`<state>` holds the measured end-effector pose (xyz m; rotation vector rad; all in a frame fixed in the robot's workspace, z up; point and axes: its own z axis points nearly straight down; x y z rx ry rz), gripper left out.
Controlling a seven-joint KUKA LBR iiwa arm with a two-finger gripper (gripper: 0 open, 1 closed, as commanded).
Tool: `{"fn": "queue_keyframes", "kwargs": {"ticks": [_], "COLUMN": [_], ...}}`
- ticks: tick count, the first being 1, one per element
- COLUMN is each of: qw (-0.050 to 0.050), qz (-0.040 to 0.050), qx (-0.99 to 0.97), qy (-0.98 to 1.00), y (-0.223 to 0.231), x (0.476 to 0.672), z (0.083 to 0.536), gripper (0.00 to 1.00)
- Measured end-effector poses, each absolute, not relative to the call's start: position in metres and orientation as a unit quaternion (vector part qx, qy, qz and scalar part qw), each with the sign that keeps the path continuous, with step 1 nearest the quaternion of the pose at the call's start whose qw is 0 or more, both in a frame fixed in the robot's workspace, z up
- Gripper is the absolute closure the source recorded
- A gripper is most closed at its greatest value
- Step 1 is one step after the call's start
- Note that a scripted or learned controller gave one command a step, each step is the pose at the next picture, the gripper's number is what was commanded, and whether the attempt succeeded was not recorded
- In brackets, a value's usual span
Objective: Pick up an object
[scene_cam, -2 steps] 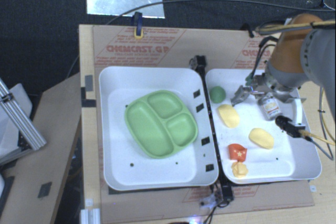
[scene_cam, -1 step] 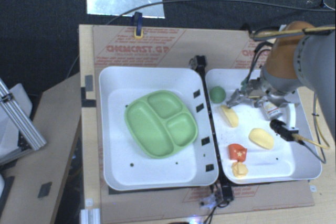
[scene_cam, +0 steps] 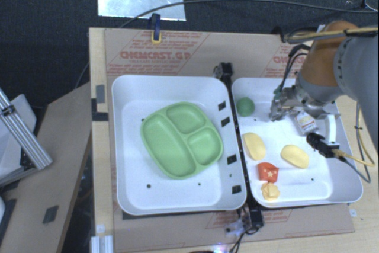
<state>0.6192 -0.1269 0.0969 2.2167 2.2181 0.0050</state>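
Observation:
The right bin (scene_cam: pixel 346 185) holds a green ball (scene_cam: pixel 246 106) near its back left. In its middle lie a pale yellow oblong piece (scene_cam: pixel 254 146) and a yellow lemon-like piece (scene_cam: pixel 294 156). Nearer the front are a red piece (scene_cam: pixel 267 172) and a small yellow lump (scene_cam: pixel 270 191). My gripper (scene_cam: pixel 278 108) hangs low over the back of this bin, just right of the green ball and apart from it. I see nothing held in it. A small white item with a red label (scene_cam: pixel 304 122) lies under the wrist.
In the left bin (scene_cam: pixel 127 145) a green divided plate (scene_cam: pixel 180 139) lies tilted. The black divider (scene_cam: pixel 232 127) with clips runs between the bins. A black cable plug (scene_cam: pixel 321 144) sticks out by the arm over the right bin.

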Motion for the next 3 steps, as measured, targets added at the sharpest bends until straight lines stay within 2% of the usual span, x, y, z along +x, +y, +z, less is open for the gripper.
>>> {"fn": "queue_keyframes", "kwargs": {"ticks": [3], "qw": [0.003], "qz": [0.0023], "qx": [0.705], "qy": [0.709], "y": [-0.121], "x": [0.628], "z": [0.278], "gripper": [1.0]}}
